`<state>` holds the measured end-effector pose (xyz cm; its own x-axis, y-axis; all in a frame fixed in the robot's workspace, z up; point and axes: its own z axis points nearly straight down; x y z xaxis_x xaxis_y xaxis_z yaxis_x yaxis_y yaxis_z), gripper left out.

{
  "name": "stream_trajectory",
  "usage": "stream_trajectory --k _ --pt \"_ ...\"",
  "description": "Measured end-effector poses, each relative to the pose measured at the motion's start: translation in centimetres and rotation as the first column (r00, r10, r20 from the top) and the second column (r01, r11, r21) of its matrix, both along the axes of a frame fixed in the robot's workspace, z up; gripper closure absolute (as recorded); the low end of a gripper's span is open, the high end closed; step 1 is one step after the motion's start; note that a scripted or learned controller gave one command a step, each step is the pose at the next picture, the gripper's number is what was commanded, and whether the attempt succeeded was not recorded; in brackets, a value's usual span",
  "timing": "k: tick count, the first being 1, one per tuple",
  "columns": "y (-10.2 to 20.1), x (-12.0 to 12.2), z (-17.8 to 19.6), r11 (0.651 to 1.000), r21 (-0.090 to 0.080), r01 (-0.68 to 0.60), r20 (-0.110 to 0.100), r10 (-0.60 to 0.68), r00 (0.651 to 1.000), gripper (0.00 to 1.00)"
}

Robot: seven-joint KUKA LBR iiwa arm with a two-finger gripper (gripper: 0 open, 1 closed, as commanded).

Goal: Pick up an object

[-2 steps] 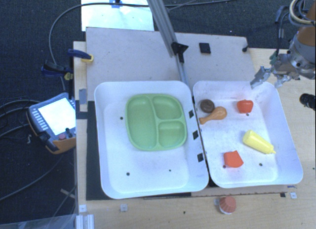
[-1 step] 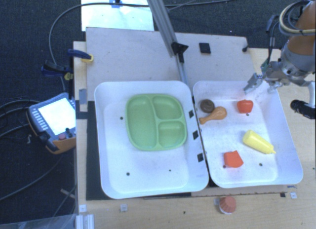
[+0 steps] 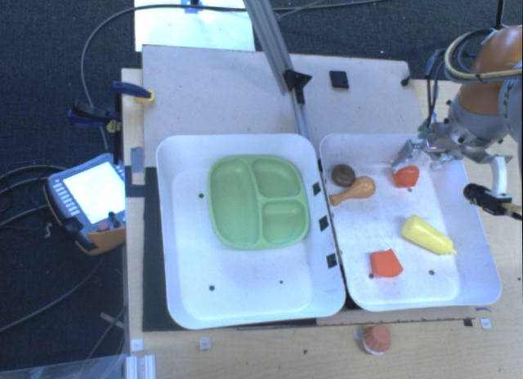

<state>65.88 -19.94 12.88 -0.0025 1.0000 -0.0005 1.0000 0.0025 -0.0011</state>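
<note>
While the gripper hung over the right bin's far edge, its jaws' state impossible to tell, a small red object lay just beneath, with open floor between it, the yellow piece and the orange block nearer.

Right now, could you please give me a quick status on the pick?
Gripper low in right bin, beside red piece. Grasp unconfirmed. Brown pear-shaped toy close on camera-left.

A handheld control pendant lies left of the bench, with blue clamps on the bench's left edge.
</note>
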Motion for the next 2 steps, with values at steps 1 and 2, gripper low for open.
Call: stream_trajectory --k 1,2 --pt "0.0 0.1 -4.5 1.000 -0.001 -0.004 0.003 0.004 1.000 0.00" --pt "0.0 0.3 -3.0 1.000 -0.003 -0.006 0.010 0.006 1.000 1.00"
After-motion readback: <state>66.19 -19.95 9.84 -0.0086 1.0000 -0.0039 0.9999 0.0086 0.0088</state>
